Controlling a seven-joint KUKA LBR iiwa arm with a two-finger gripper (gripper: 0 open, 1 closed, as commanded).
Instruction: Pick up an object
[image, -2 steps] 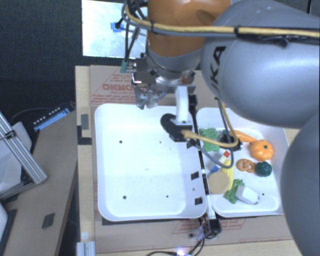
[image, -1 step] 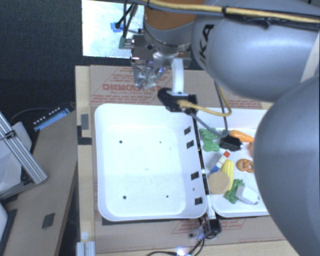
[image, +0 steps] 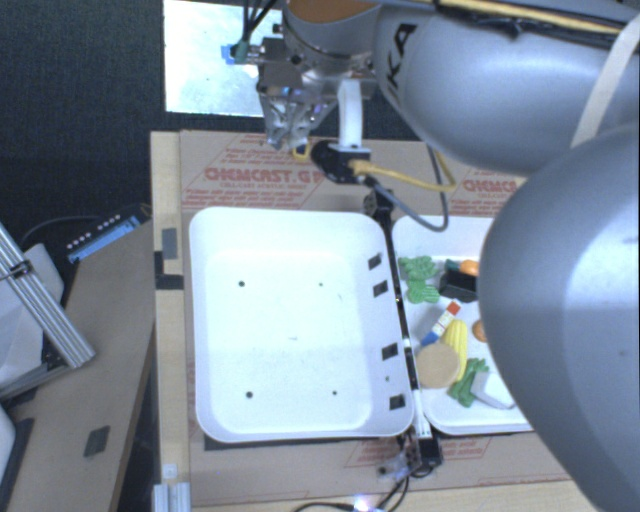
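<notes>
- Dark carpet-like flooring framed my view, with a tan bench (image: 100, 330) carrying printed cardboard (image: 250, 175) under 2 shallow white bins
- I saw the left bin (image: 215, 250) as smooth moulded plastic with rounded corners and a few small dark spots on its floor
- I saw the right bin (image: 440, 420) holding the candidates: a green knobbly piece (image: 420, 278), a tan round disc (image: 436, 366), a yellow corn-like piece (image: 456, 338) and a green leafy piece (image: 467, 382), packed close together and partly hidden by the arm
- I found the gripper (image: 290, 125) up beyond the far edge of the left bin, over the cardboard and well apart from every object; from my feed I could not tell its state, and nothing showed in its grasp
- My judgement was that the pick had not begun: the arm needed to travel across to the right bin
- I would have favoured the disc or the corn-like piece, coming straight down on 1 item with room around it, since the toys looked hard, glossy and apt to slip
</notes>
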